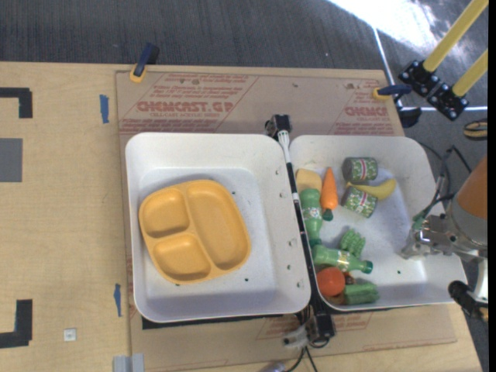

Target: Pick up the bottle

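Two green bottles lie in the right bin (411, 285). One bottle (312, 214) rests along the bin's left wall, just below a pale yellow piece (308, 179). The other bottle (342, 260) lies on its side lower down, its cap pointing right, above a red tomato (332, 281). My gripper (419, 239) hangs over the right side of this bin near the right wall, well to the right of both bottles, with bare bin floor between. Nothing shows in its grasp.
The right bin also holds a carrot (329, 188), two green cans (359, 169) (360, 201), a banana (381, 186) and other green toy pieces (353, 242) (360, 292). A yellow divided plate (194, 229) sits in the left bin (147, 161). A divider clip (278, 124) stands between the bins.
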You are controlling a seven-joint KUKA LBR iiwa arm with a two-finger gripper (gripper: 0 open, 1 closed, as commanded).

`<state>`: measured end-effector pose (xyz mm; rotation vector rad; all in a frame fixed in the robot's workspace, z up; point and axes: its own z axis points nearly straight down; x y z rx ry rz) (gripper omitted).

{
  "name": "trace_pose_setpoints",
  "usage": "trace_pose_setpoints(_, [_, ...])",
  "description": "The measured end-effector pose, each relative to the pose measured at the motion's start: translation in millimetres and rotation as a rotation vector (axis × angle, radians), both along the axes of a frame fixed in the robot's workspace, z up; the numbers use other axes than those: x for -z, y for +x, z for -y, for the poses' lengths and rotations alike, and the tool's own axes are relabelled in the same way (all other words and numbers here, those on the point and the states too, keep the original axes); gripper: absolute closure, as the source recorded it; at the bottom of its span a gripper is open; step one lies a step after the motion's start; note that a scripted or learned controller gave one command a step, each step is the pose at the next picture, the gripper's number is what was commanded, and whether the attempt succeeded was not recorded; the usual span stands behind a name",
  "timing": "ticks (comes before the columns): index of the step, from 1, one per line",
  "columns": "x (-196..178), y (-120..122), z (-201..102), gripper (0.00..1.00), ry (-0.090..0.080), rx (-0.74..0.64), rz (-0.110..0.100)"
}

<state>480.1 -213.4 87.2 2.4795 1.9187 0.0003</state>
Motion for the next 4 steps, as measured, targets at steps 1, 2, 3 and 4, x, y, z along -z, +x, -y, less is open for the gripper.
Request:
trace_pose_setpoints(1, [-0.2, 0.6, 0.6, 1.0, -0.003, -0.409, 0.0])
trace_pose_setpoints(2, [-0.7, 1.8, -0.3, 1.0, -0.007, -0.861, 0.001])
trace_pose_setpoints(3, [-0.9, 2.6, -75.3, 1.0, -0.004, -0.813, 0.004])
trace_pose_setpoints(4, [-0.7, 3.1, -59.7, 1.0, -0.005, -1.096, 0.005])
